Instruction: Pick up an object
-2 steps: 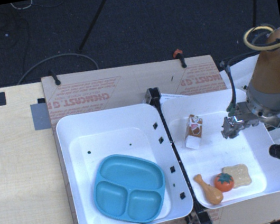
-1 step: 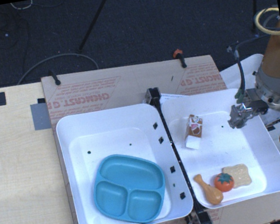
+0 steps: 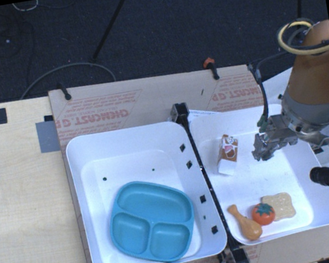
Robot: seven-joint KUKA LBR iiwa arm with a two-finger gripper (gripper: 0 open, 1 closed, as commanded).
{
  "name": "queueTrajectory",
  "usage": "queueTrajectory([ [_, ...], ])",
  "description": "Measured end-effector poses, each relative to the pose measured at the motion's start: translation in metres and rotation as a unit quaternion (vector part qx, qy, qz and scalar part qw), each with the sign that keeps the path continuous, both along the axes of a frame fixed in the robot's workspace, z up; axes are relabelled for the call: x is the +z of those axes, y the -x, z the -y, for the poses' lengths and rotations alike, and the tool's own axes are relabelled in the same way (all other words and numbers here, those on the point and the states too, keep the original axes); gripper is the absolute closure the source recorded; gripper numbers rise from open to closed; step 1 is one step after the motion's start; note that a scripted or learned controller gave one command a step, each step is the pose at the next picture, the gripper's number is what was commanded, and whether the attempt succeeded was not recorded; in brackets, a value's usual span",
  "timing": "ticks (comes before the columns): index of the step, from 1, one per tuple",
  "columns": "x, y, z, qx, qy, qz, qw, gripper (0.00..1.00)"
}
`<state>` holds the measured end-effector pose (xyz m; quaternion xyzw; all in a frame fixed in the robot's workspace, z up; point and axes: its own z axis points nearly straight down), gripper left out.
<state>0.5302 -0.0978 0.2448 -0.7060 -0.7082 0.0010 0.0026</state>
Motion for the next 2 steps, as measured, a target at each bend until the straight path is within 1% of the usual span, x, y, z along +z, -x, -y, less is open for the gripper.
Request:
queueTrajectory([
  [1,0.002,0.013,-0.050,0.000,-0.0002,0.000,1.0000,1.00],
  [2,0.004,0.012,-0.101,0.001,0.0005,0.001,1.0000,1.00],
])
